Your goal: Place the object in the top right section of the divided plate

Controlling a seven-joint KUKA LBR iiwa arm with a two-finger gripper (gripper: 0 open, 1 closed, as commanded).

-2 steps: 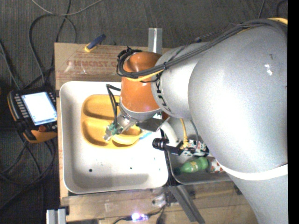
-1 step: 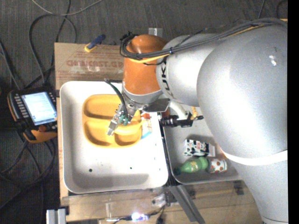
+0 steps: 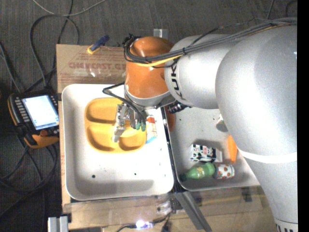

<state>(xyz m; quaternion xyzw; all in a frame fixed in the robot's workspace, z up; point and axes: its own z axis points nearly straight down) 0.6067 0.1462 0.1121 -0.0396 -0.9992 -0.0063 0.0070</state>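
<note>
At the left of the frame a handheld screen (image 3: 37,111) lies off the table. Right of it, the left bin (image 3: 77,178) holds the yellow divided plate (image 3: 99,117). The gripper (image 3: 128,123) hangs over the plate's right half; I cannot tell whether it is spread or closed, or whether it holds anything. Just right of it, against the plate's right rim, lies a small red, white and blue packet (image 3: 152,127), probably the task's object. It looks light, flat and thin, perhaps slick and crushable, so a gentle pinch across its short width seems best. Further right, the right bin (image 3: 193,124) holds a cow-patterned box (image 3: 203,152) and a green bottle (image 3: 200,171).
</note>
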